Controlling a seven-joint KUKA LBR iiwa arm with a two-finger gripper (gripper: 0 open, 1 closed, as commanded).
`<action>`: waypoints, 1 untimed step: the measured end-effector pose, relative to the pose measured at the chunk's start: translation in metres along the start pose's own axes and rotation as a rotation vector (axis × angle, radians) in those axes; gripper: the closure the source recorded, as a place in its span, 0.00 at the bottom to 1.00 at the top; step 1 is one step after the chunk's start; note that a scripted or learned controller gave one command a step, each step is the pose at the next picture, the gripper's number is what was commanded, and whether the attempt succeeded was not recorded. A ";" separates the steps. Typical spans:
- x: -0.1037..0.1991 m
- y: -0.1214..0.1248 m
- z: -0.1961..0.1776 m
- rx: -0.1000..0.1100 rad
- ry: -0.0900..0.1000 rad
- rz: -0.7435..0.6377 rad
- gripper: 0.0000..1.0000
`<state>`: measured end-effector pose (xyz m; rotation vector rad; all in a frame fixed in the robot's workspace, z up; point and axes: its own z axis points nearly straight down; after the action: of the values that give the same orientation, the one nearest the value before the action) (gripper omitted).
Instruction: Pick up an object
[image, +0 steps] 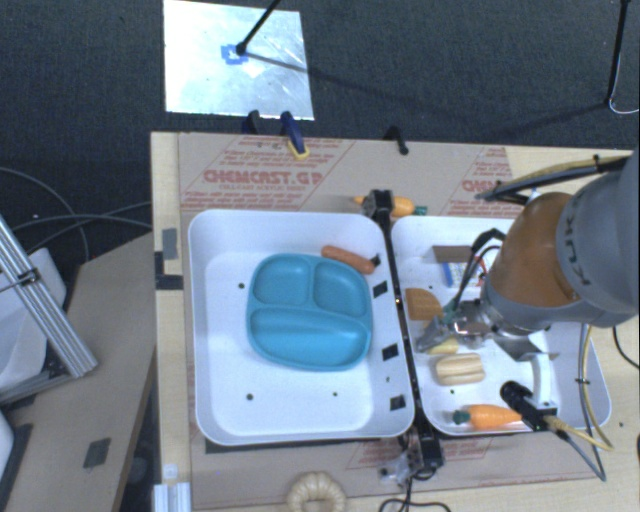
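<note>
Table (250, 165) carries two shallow white bins side by side. Left bin (225, 330) holds a blue divided plate (308, 310) abt centre, w/ a hot-dog sausage (349, 259) lying just beyond the plate's far-right corner, toward the table's far edge. Right bin (425, 240) holds the loose items: a tan wedge, poss. a bread slice (424, 302), near the divider between bins; a bread roll (459, 369) toward the table's near edge; a carrot (489, 417) at the bin's near rim w/ a black part of the rig lying across its right end. A blue-and-white flat item (452, 273) sits farther back, partly hidden by the arm. A yellow object (400, 207) rests outside the bins at the far end of the divider.

Arm (560, 255) reaches in from the right-hand edge of the table, over the right bin. Hand (455, 328) is low in the bin, between the tan wedge and the roll, just beside both. Metal parts glint there, but view is too cluttered to resolve the tips: cannot tell if apart or together, and no item is visibly clamped.

Progress, as judged: approach phase done, hand is down among the candidates. Pick not confirmed. Nothing lifted; every item appears to rest on the bin floor. Remaining: secure one item (roll or wedge are nearest), then raise it clear of the bin.
</note>
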<state>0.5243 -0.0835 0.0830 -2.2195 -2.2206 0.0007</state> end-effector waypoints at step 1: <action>0.000 0.001 -0.012 -0.003 -0.001 0.000 1.00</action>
<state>0.5252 -0.0839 0.0947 -2.2222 -2.2223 -0.0022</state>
